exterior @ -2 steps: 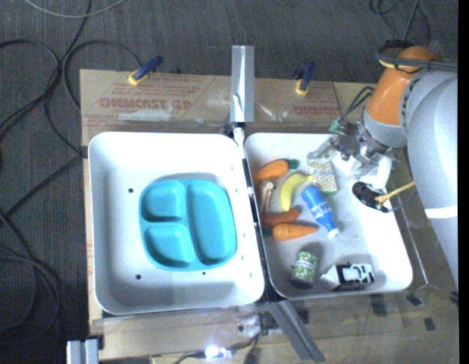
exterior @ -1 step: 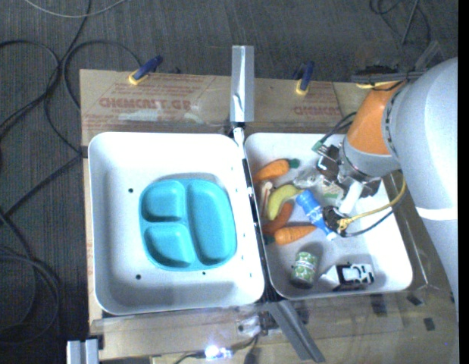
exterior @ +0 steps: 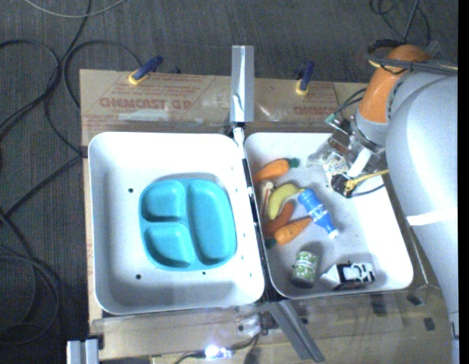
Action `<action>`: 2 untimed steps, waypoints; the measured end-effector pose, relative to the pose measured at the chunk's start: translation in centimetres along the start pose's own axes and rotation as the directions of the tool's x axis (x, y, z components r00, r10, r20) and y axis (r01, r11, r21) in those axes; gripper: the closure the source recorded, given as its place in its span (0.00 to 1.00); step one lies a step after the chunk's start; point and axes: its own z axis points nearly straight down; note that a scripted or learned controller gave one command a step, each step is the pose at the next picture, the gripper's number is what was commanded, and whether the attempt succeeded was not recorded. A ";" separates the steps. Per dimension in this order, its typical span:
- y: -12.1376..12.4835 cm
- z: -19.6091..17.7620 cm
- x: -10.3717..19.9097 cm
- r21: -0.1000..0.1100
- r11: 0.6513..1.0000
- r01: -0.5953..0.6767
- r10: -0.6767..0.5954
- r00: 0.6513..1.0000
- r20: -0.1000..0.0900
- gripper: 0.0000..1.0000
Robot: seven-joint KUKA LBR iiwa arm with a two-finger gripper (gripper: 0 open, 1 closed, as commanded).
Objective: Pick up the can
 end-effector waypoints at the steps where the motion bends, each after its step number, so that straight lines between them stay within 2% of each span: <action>1: 0.1 -1.0 -0.3 -0.006 1.000 -0.002 0.002 1.000 0.009 1.00; 2: 0.1 -0.9 -0.2 -0.005 1.000 -0.002 0.002 1.000 0.009 0.00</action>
